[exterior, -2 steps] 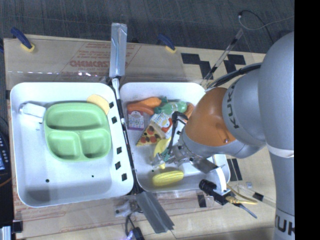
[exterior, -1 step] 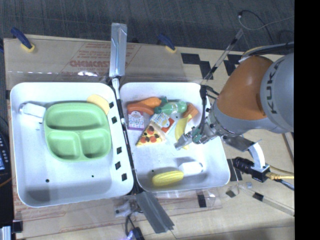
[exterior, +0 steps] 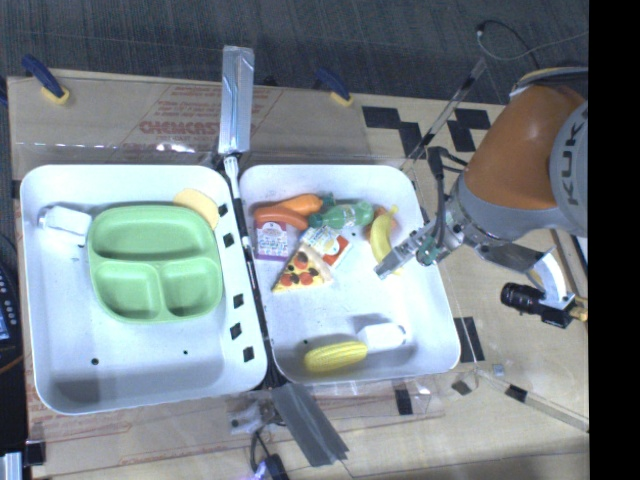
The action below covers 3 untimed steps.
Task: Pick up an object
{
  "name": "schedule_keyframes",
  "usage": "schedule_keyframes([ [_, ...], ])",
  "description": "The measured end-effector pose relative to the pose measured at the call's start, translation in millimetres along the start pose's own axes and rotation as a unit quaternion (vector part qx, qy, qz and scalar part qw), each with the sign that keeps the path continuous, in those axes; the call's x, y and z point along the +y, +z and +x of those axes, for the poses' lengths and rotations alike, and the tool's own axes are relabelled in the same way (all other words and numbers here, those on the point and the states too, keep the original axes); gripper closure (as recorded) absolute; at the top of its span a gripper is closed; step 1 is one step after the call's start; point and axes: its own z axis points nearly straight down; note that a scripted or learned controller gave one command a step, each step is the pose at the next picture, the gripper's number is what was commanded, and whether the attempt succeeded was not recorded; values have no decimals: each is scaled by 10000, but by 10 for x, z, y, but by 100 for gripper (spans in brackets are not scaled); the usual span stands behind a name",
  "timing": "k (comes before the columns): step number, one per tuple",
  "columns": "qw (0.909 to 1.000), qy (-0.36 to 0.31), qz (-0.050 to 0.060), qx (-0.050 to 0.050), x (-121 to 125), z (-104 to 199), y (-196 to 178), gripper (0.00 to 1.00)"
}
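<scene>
My gripper (exterior: 392,260) hangs over the right side of the right bin (exterior: 420,313), just right of and below a yellow banana (exterior: 381,234). Nothing shows in its grip. Toward the bin's back lie an orange carrot (exterior: 290,209), a green toy (exterior: 345,213), a purple packet (exterior: 272,239), a white and red packet (exterior: 329,245) and a pizza slice (exterior: 302,273). Near the front wall sit a yellow corn-like piece (exterior: 335,354) and a white block (exterior: 382,336).
The left bin (exterior: 60,358) holds a green divided tray (exterior: 155,260), a yellow piece (exterior: 199,205) at the tray's back right corner and a white object (exterior: 65,220) at its back left. A grey clamp bar (exterior: 234,98) stands behind the gap between the bins.
</scene>
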Motion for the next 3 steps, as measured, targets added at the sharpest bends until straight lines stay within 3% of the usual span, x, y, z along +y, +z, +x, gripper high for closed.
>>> schedule_keyframes([
  [1, 10000, 33, 6, 8, 817, 770, 136, 100],
  [2, 10000, 42, 7, 6, 810, 760, 135, 0],
  [3, 9997, 253, 29, 22, 575, 292, 1040, 0],
])
